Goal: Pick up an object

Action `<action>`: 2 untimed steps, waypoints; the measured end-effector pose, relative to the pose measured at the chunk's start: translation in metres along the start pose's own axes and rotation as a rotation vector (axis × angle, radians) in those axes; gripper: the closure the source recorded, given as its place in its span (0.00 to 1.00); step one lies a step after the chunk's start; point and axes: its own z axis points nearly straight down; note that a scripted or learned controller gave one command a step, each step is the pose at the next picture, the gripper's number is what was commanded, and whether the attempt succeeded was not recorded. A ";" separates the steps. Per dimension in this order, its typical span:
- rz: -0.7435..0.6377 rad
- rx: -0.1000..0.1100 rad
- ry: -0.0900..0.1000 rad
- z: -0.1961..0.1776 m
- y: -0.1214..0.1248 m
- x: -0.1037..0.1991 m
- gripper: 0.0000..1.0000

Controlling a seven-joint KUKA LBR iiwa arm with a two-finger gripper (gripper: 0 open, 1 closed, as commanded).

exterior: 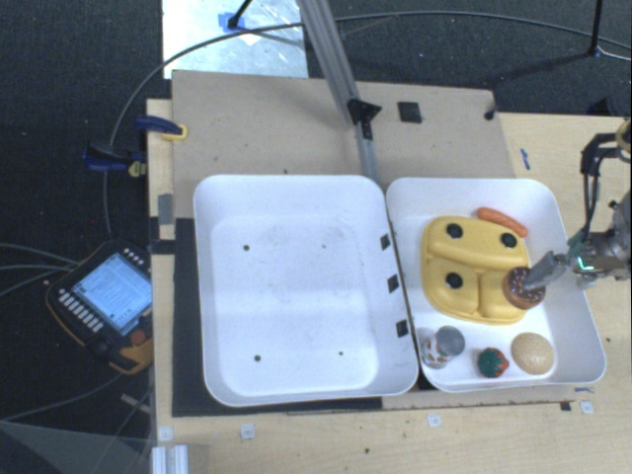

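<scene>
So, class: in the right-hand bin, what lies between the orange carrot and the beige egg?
In the camera view, the yellow toy and a brown disc lie between the carrot and egg.

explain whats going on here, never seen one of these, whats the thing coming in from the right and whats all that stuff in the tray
This is one camera fixed above a workbench, looking down at a slant. The thing entering from the right is a robot arm; its gripper is the thin tip reaching into the right white bin. It is meant to pick up an object. The tip is over a small brown round piece at the edge of a big yellow toy with dark spots; whether anything is gripped is unclear. Also in that bin: an orange sausage-shaped toy, a beige egg-like ball, a green and red ball and a small grey-topped item. Beside it sits the left white bin.
</scene>
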 end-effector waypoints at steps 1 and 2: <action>0.000 -0.001 0.000 0.000 0.000 0.000 0.00; 0.003 0.002 0.000 0.042 -0.002 -0.001 0.00</action>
